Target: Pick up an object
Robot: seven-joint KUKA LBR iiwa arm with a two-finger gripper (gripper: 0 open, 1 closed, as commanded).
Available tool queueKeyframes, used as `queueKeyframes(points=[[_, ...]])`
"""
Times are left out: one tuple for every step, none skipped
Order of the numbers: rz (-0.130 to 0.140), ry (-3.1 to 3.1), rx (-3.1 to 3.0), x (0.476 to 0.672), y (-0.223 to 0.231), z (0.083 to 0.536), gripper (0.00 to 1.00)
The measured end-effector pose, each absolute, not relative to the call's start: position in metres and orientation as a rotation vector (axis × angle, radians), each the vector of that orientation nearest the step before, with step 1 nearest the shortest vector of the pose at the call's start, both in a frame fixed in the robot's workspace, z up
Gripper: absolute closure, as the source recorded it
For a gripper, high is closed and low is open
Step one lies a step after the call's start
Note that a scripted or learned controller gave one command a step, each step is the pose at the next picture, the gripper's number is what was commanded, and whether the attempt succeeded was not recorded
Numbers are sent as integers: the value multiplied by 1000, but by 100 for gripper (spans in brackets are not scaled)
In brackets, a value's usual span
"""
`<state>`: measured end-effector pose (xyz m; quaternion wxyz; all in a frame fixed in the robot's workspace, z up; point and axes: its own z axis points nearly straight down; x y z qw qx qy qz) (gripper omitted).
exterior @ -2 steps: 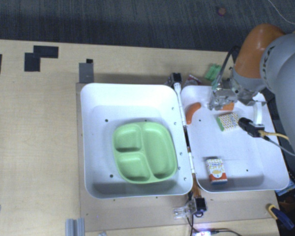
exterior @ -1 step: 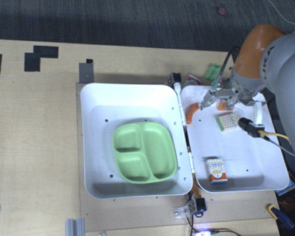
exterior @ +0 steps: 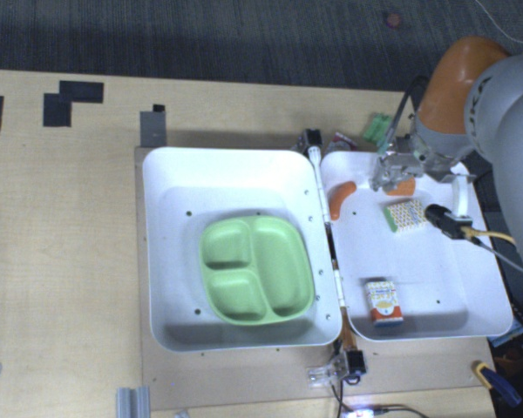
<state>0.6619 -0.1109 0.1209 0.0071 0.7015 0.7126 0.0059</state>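
Two shallow white bins sit side by side on a pale wooden bench [exterior: 61, 259]. The left bin [exterior: 170, 194] holds one thing, a green plate [exterior: 257, 266] with three compartments, lying flat near the middle of the floor.

The right bin [exterior: 440, 277] holds four loose things. An orange carrot-shaped piece [exterior: 341, 198] lies near the bin's left wall, toward the far end. A speckled square block [exterior: 404, 215] lies flat to its right, apart from it. A small carton [exterior: 383, 302] with an orange and white face rests near the front edge, well apart from the others. A small orange piece [exterior: 406, 186] lies at the far end of the bin, just beyond the speckled block.

The arm [exterior: 471, 103] reaches in from the right, its orange band above the far right corner of this bin. The gripper [exterior: 386, 178] is low over the far end of the right bin, just beside the small orange piece, with the carrot-shaped piece to its left. Whether the gripper is wide or narrow cannot be told from this angle, and nothing can be seen held in it.

Beyond the far rim of the right bin a small green thing [exterior: 376, 130] lies on the bench. Black tape marks [exterior: 72, 101] sit on the bench at the far left.
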Motion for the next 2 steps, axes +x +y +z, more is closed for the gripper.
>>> queueKeyframes(points=[[17,2230,2193,662,-111,121,0],[12,2213,2209,588,-103,90,0]])
